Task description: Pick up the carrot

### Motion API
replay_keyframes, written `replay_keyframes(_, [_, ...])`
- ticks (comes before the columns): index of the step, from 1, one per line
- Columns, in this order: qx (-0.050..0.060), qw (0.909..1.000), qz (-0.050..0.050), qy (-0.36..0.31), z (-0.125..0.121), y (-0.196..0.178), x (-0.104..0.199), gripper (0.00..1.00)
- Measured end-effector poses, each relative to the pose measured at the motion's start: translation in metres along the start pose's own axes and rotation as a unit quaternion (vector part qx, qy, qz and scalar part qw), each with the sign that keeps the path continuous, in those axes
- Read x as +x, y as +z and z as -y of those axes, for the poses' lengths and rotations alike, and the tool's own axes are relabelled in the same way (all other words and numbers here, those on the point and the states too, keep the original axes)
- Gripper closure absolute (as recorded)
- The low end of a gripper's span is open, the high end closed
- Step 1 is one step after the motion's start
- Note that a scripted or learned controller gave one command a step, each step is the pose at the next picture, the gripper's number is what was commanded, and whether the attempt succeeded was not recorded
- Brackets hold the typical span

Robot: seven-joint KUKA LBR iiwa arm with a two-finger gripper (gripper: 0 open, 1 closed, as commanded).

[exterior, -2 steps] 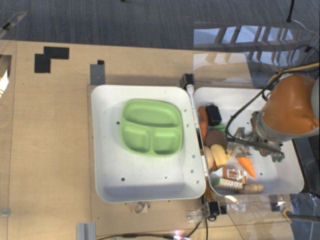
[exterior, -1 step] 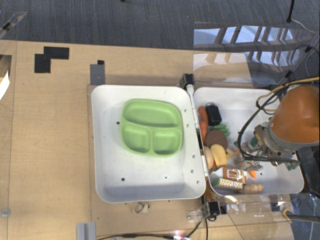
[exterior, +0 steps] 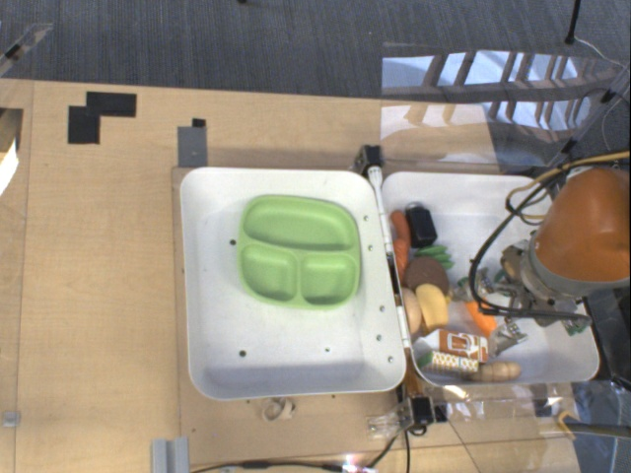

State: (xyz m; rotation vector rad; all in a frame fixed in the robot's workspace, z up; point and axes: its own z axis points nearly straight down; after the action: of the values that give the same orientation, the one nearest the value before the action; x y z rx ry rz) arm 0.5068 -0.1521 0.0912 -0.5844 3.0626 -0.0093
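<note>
the carrot (exterior: 398,236) lies in the right bin (exterior: 473,190), hard against its left wall, a slim orange-red thing with its long axis running roughly along that wall, from near the black object (exterior: 421,225) down toward the brown round item (exterior: 427,271) and the yellowish potato-like piece (exterior: 432,305). the arm (exterior: 582,227) hangs over the right side of the same bin, so the carrot lies to the left of the jaws and a little toward the far edge, with the food pile between. the gripper (exterior: 503,323) sits low near a small orange piece (exterior: 482,318) and the striped packet (exterior: 455,351); whether the jaws are open or closed, i cannot tell. room is tight: wall on one side, black object touching or just beside on the other. the left bin (exterior: 212,353) carries a green divided tray (exterior: 300,250), and both bins rest on the wooden desk (exterior: 89,304).
</note>
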Motion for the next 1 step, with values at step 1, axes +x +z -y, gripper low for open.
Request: replay_keyframes(1, [0.002,1.0,0.003,-0.002,0.0011,-0.0128,-0.0038,1.0])
